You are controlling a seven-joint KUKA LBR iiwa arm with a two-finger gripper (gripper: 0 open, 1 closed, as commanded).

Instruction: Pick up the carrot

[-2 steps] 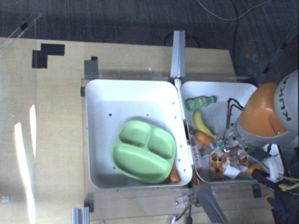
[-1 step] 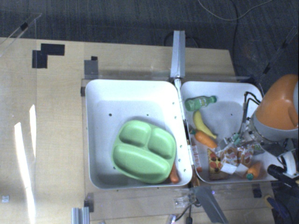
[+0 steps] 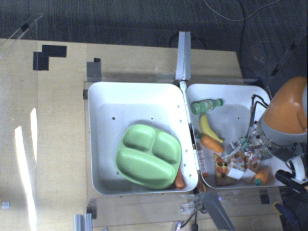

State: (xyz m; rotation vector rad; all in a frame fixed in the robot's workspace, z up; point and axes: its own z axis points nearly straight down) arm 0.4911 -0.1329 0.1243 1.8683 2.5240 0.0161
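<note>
The carrot (image 3: 212,144), orange and stubby, lies in the right bin (image 3: 226,184) near its left wall, just below a yellow banana (image 3: 210,127). My gripper (image 3: 250,142) hangs over the right half of that bin, a short way to the right of the carrot and apart from it. The orange band (image 3: 288,112) and grey wrist of the arm hide most of the gripper.
A green bottle (image 3: 207,105) lies at the back of the right bin. Snack packets (image 3: 232,162) and a small orange item (image 3: 261,176) crowd its front. The left bin (image 3: 103,129) holds a green divided plate (image 3: 149,155) with another orange piece (image 3: 179,181) at its front corner.
</note>
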